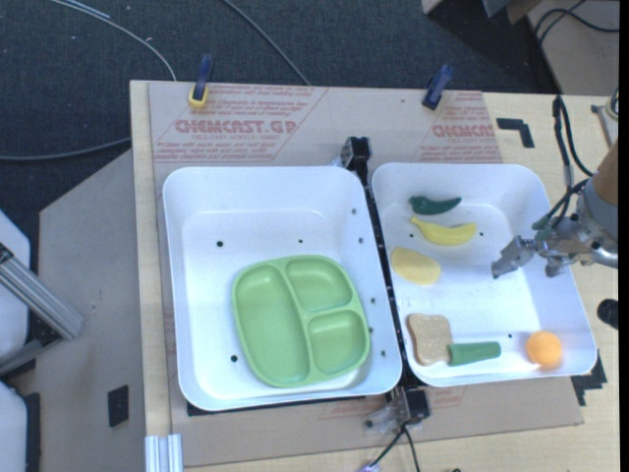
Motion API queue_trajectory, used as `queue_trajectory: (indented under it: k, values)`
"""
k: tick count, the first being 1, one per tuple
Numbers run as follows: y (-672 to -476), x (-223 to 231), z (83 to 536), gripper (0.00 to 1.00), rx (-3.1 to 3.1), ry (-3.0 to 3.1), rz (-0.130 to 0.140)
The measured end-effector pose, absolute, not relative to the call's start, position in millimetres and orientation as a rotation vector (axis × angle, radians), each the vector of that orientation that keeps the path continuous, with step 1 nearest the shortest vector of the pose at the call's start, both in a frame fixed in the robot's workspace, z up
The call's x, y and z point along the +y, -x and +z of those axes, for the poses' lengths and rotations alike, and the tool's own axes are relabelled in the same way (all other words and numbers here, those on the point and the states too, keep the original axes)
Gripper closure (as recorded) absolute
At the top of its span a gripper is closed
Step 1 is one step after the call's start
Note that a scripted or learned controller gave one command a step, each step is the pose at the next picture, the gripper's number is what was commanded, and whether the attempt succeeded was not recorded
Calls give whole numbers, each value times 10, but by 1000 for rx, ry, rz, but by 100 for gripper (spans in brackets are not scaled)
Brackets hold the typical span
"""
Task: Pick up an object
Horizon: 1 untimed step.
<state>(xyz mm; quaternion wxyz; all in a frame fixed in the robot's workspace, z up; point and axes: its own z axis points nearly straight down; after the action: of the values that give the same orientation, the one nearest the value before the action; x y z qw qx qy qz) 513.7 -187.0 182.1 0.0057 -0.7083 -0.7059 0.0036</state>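
Where the bench [98,264] stood on dark carpet [79,28], a printed cardboard sheet [295,121] covered its top, held at the far edge by a yellow clamp [200,88] and a blue clamp [437,87]; thin cables [118,28] trailed across the carpet beyond; two white bins lay side by side on the sheet, touching along their inner walls. Left bin [197,224]: a green divided plate [300,318] with three compartments lay towards the near side. Right bin [521,180]: a dark green item [433,205] lay at the far end, a banana [443,231] just beside it, a pale yellow lump [416,266] nearer the inner wall, a bread slice [429,337] at the near left with a green block [475,352] touching it, and an orange ball [544,349] in the near right corner. Gripper [526,260]: it reached in from the right over the bin's right half, its fingers apart and clamped on nothing; the banana lay to its left and apart from it; the ball lay nearer the camera, apart from it also.
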Motion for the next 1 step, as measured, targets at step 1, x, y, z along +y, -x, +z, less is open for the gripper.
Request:
queue_trajectory:
  k: [1]
  values:
    - [-5172, -1867, 1887, 0, -2222, 2222, 0]
